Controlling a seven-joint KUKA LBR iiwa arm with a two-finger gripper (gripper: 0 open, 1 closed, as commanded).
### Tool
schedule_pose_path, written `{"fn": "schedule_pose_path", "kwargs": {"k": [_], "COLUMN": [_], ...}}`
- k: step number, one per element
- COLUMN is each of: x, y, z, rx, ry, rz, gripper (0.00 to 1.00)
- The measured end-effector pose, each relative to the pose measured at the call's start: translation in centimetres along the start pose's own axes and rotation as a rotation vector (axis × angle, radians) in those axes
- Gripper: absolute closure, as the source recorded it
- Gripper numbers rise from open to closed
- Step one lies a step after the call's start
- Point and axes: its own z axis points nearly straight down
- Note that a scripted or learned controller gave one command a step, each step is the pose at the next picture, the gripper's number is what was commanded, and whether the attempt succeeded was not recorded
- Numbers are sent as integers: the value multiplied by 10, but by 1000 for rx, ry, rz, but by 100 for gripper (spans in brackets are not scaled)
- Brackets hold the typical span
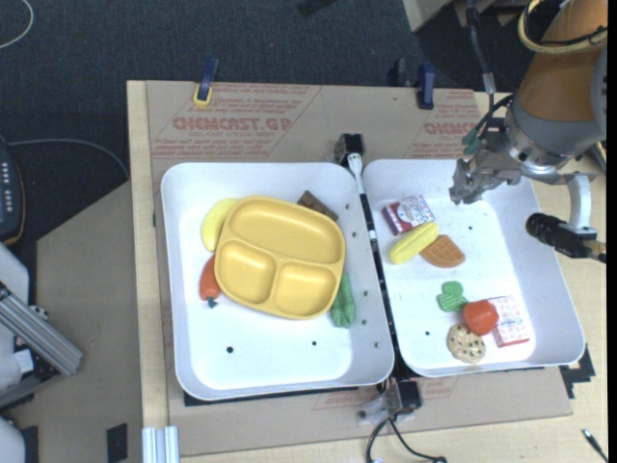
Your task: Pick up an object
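1. Nearest the camera, at the front of the right bin [549, 287], a round cookie [467, 343] lies just beside a red tomato [480, 314] and a red-and-white packet [511, 321], with a green broccoli piece [450, 295] just behind them.
2. Mid-bin, a yellow corn cob [413, 243] touches a tan bread slice [443, 252]; a red-and-white wrapper [409, 211] sits just behind.
3. In the left bin [183, 258], a yellow divided tray [280, 257] covers most of the middle. A red item [209, 281], a yellow item [216, 222], a green item [343, 304] and a brown piece [316, 204] peek out from around its edges.
4. Farthest back, the gripper [469, 186] hangs over the right bin's rear, near the wrapper but apart from it. Whether its fingers are spread or closed cannot be told, and nothing is visibly held.
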Motion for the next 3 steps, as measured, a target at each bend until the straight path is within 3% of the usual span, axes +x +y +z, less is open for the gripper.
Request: {"fn": "schedule_pose_path", "kwargs": {"k": [1, 2, 3], "x": [52, 87, 86], "y": [10, 26, 25], "z": [-6, 13, 14], "rx": [0, 1, 4], "ry": [1, 0, 0], "rz": [-1, 0, 3], "gripper": [100, 100, 100]}}
